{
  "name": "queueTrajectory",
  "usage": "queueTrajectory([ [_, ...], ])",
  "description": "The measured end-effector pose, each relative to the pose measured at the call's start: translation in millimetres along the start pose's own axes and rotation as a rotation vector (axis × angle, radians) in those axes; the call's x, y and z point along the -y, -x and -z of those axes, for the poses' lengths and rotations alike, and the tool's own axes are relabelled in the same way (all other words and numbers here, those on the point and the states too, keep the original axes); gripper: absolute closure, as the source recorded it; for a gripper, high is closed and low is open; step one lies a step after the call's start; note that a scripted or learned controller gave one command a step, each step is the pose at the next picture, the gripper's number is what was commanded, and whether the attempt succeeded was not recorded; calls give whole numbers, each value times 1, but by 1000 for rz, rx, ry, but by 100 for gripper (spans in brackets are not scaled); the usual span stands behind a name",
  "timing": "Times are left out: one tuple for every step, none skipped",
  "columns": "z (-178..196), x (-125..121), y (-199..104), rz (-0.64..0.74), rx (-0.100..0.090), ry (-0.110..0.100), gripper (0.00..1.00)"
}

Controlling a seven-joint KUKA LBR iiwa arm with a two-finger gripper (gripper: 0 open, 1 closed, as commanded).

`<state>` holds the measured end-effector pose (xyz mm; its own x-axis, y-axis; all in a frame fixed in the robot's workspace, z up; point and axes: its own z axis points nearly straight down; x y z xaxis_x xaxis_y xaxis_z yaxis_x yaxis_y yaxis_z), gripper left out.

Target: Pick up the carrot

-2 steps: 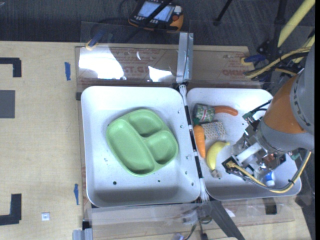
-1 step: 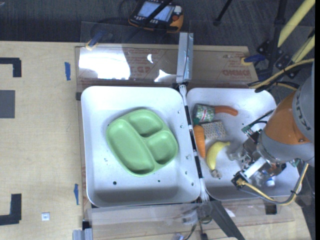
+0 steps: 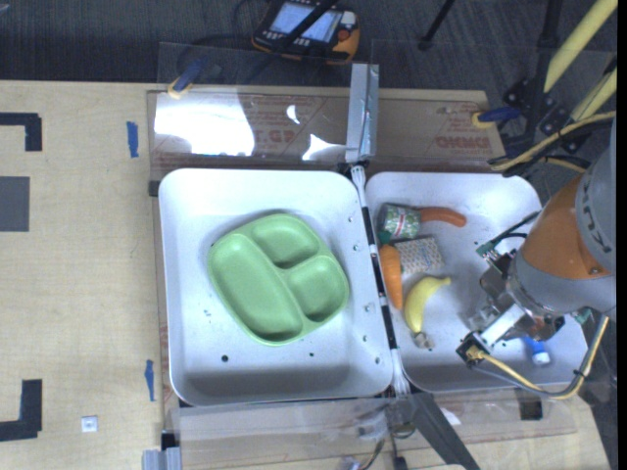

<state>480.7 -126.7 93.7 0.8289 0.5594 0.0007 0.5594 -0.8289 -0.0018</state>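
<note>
- While the arm (image 3: 563,243) reaches in from the right, its gripper (image 3: 490,336) hangs low over the near right part of the right bin (image 3: 509,199), well apart from the carrot (image 3: 392,274).
- Whether the gripper is wide or narrow I cannot tell — the wrist body covers most of it from above, and nothing shows gripped in it.
- At the left edge of the right bin lies the carrot, orange, its length running along the wall that divides the two bins.
- Just right of the carrot sits a speckled sponge-like block (image 3: 419,256), touching or nearly touching it.
- Below that block a banana (image 3: 421,302) curves down toward the near side, just beside the carrot's lower end.
- Toward the far side of the same bin a green can (image 3: 400,222) lies on its side, and a thin orange-red pepper-like piece (image 3: 443,216) stretches to its right.
- Near the gripper, at the bin's near right corner, shows a small blue and white thing (image 3: 538,352) — too small to name.
- Across the divider, the left bin (image 3: 196,213) holds a green divided plate (image 3: 279,277) with three compartments, resting near its middle.
- Both bins stand on a light wooden bench (image 3: 78,262).
</note>
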Motion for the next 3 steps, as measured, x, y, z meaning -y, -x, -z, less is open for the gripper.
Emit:
queueTrajectory([
  [88, 41, -26, -199, 5, -1, 100],
  [89, -1, -126, -389, 5, 0, 100],
  [121, -72, -118, -391, 5, 0, 100],
])
